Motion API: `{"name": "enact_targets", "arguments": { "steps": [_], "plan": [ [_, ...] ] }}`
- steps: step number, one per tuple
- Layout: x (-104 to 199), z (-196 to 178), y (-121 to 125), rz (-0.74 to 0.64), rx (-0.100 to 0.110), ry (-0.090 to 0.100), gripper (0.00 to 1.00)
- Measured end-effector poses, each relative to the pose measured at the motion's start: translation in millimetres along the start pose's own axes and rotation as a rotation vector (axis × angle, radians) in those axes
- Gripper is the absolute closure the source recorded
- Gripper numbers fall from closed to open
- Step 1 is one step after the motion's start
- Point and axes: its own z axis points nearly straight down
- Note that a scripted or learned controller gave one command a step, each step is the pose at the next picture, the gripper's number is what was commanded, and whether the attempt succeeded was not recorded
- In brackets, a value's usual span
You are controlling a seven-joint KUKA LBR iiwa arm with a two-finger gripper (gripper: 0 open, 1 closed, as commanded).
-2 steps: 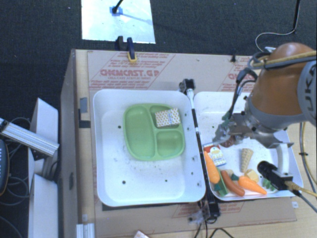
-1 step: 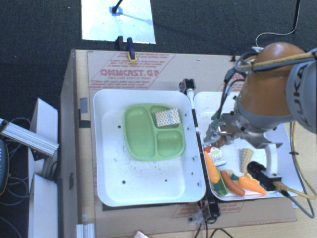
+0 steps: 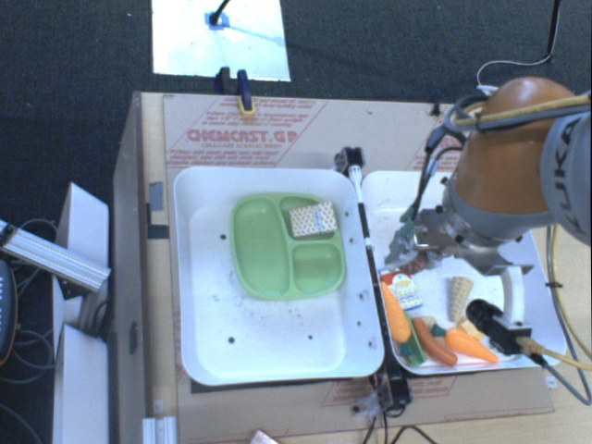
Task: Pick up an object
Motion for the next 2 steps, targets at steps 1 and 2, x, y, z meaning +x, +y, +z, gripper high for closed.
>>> {"name": "enact_targets", "arguments": {
  "steps": [1,2],
  "plan": [
    [-24,0,-1,0.001,-0.002,-0.002,1.00],
    [-1,1,-1,-0.002,-0.002,0.000,1.00]
  ]
}}
